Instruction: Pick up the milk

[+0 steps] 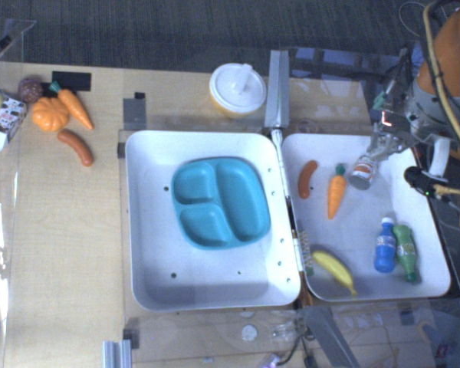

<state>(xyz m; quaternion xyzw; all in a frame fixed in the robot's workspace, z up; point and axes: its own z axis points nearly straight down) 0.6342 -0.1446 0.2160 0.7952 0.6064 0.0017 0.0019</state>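
Note:
A small black-and-white patterned carton (pixel 3 118), apparently the milk, lies at the far left of the bench, outside both bins. My gripper (pixel 366 167) hangs over the upper part of the right bin (pixel 437 282), far from that carton. At its tip sits a small grey piece with a reddish edge (pixel 361 177); I cannot tell whether this is part of the gripper or a held object. Just left of the tip lies a toy carrot (pixel 336 193).
The right bin also holds a sausage (pixel 307 178), a banana (pixel 333 269), a blue bottle (pixel 384 245) and a green bottle (pixel 405 251). The left bin (pixel 146 282) holds a blue divided plate (pixel 218 202). A pumpkin (pixel 49 113), carrot (pixel 77 107) and sausage (pixel 76 147) lie near the carton. A white lidded cup (pixel 238 88) stands behind the bins.

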